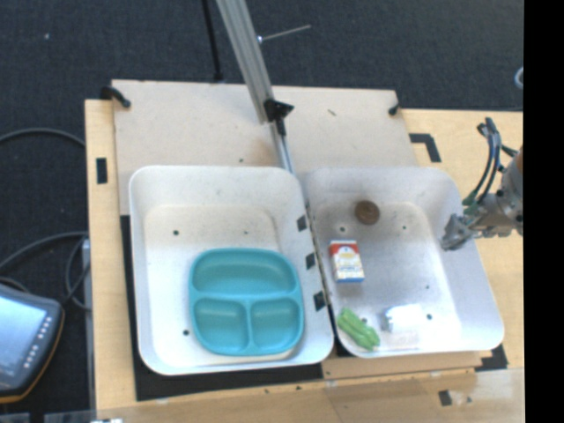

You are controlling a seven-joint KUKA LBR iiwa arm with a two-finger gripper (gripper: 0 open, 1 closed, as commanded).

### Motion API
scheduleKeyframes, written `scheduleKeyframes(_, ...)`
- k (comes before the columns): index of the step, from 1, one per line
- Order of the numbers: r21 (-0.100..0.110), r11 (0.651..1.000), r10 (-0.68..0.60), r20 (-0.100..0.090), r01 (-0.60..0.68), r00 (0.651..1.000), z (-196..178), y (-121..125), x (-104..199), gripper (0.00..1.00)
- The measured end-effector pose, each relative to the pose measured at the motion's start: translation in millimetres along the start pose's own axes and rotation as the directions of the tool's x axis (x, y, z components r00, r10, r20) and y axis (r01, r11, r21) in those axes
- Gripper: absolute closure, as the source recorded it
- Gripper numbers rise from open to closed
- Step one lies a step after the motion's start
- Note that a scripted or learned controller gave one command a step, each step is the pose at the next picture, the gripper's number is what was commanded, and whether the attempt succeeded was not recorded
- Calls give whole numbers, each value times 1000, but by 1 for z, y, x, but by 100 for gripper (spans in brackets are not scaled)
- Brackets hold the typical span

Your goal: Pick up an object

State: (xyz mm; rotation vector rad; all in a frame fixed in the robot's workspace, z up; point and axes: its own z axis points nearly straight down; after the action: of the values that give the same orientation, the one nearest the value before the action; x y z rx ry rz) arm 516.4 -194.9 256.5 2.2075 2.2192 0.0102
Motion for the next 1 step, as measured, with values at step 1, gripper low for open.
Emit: scheduleKeyframes(1,10,1000,-2,-4,2,1000,-3,0,44,100)
